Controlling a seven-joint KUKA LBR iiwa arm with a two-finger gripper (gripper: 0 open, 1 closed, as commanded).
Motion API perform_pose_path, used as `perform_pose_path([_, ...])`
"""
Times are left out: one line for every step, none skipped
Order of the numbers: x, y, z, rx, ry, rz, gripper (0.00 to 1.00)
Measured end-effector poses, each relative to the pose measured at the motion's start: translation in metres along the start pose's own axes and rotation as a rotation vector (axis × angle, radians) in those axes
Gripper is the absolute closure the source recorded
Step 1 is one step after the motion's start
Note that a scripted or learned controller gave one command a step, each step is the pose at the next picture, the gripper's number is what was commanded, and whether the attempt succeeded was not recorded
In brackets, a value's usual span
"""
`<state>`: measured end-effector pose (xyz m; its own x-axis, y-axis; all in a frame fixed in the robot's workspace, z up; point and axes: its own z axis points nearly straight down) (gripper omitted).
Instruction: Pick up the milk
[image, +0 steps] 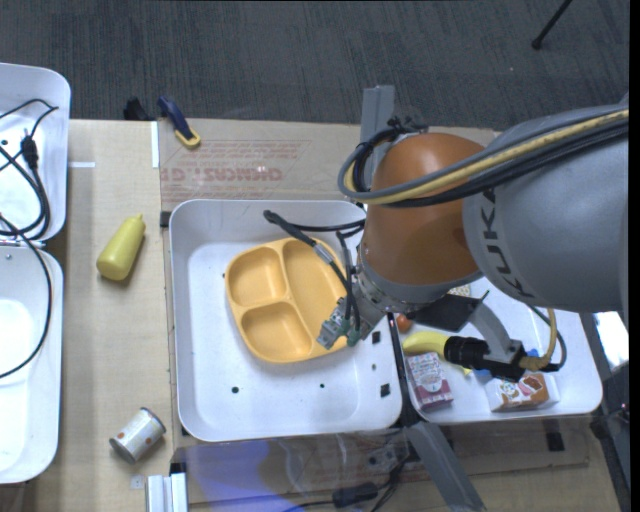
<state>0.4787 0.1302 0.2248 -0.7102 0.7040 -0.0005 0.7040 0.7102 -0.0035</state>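
Note:
A small white and pink milk carton (428, 381) lies on its side at the front left corner of the right bin (575, 405). My gripper (337, 327) hangs over the left bin (200, 330), at the right edge of a yellow divided plate (275, 300). It is to the left of the milk, across the wall between the two bins. The big orange and grey wrist covers much of the right bin from above. I see nothing between the fingers.
A banana (424, 343) and a small red thing (402, 322) lie just behind the milk. A white and orange carton (522, 393) sits to its right. On the bench left of the bins are a yellow bottle (120, 248) and a small can (137, 433).

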Motion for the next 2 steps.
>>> perform_pose_path([-0.0136,-0.0141,-0.0421,-0.002,-0.001,-0.012,1.00])
perform_pose_path([-0.0135,-0.0141,-0.0421,-0.002,-0.001,-0.012,0.00])
